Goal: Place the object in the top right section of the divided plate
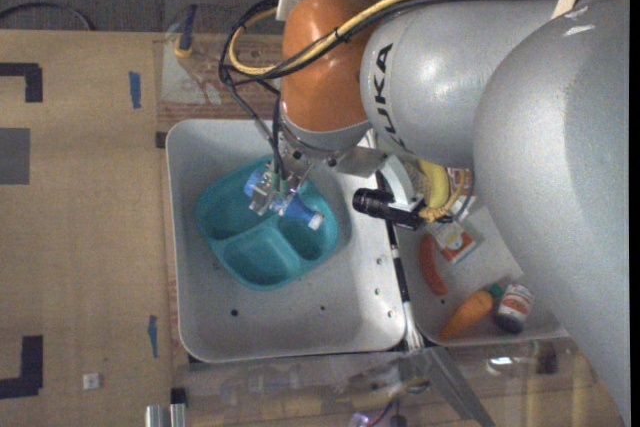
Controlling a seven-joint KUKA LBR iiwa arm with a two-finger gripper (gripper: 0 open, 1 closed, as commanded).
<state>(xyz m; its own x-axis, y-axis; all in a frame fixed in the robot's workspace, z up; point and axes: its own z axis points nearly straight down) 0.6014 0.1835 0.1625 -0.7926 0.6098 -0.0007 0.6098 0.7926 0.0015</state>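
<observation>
Camera view: gripper (272, 192) hangs over the teal divided plate (232, 230) in the left bin (300, 330), fingers clenched on a small blue-and-white object (303, 213) above the plate's upper sections. Right bin (440, 323) holds a carrot (467, 313), a banana (436, 183) and a small jar (514, 306).

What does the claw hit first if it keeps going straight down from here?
Most likely the blue object just below the claw, lying in the teal divided plate. Depth is hard to judge from this slanted view.
</observation>
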